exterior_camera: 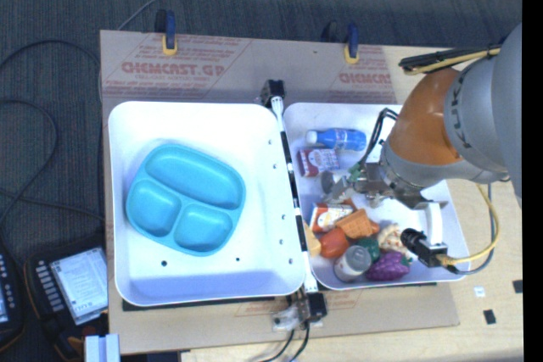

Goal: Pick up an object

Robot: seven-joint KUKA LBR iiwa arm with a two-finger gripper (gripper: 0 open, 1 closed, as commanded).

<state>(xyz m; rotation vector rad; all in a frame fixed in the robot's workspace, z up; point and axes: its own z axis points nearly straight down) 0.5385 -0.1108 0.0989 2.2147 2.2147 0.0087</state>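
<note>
We see arm (462, 127) reaching from right, bent low over right bin (458, 220); tool (352, 181) above cluttered toys; we cannot tell its state.

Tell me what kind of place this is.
Most likely a robot lab bench set up for grasping trials: two white bins clamped side by side on a board, a grey and orange arm reaching into the right one, and loose cables across the carpet.
</note>
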